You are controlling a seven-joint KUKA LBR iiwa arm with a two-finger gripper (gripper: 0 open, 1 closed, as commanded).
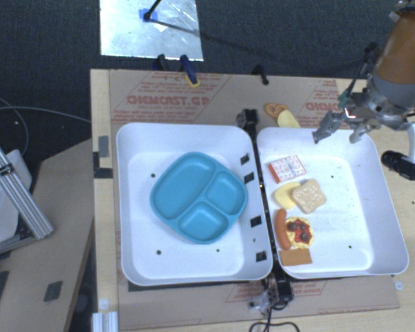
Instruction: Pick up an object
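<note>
The right white bin [373,206] holds several toy foods near its left side: a red-and-white card-like packet [286,167], a tan cracker [309,196] lying over a yellow piece [284,197], a red sausage [281,228], a small pizza slice with red topping [299,232] and an orange block [295,256]. My gripper [341,131] hangs over the bin's far edge, up and to the right of the foods. Its two grey fingers [323,130] stand apart with nothing between them.
The left bin [135,178] carries a blue divided plate [198,196]. A yellow and orange toy [284,116] lies on the cardboard behind the right bin. Black clips [250,120] sit along the divider between the bins. A metal frame [14,192] stands at far left.
</note>
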